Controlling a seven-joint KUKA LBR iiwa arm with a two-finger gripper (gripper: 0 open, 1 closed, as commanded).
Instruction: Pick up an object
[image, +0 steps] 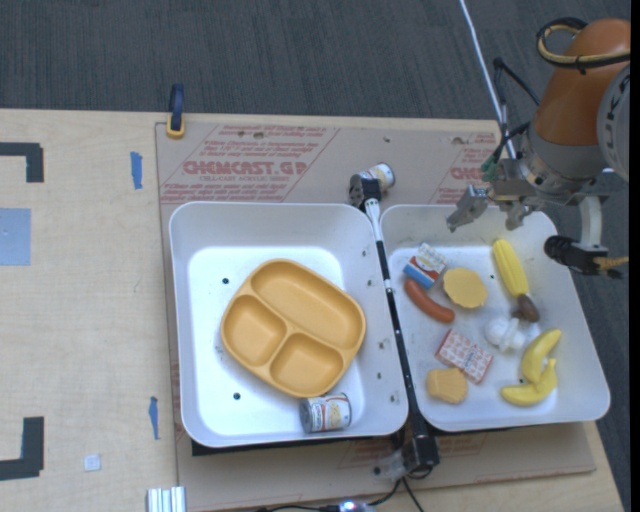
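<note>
Tool (492, 203) hangs above the far rim of the right bin (590, 385), beyond the corn cob (510, 267); its two fingers are spread apart with nothing between them. The grey arm with its orange band (578, 75) comes in from the right.

Taking the corn cob as landmark inside the right bin:
- yellow round disc (465, 288) just to its left
- red sausage (428, 300) further left, lying at a slant
- small red-white-blue packet (426, 263) left of the cob, touching the sausage's far end
- white lumpy piece (504, 333) and a small brown piece (526, 311) just nearer the camera than the cob
- bananas (534, 370) nearer still, toward the right wall
- red-checked cracker (464, 356) and an orange chunk (447, 386) near-left of the cob

The left bin (185, 300) sits well left of the cob on the desk (80, 300), holding a yellow divided plate (292, 328) and a small can (326, 413) lying on its side at the near wall.
</note>
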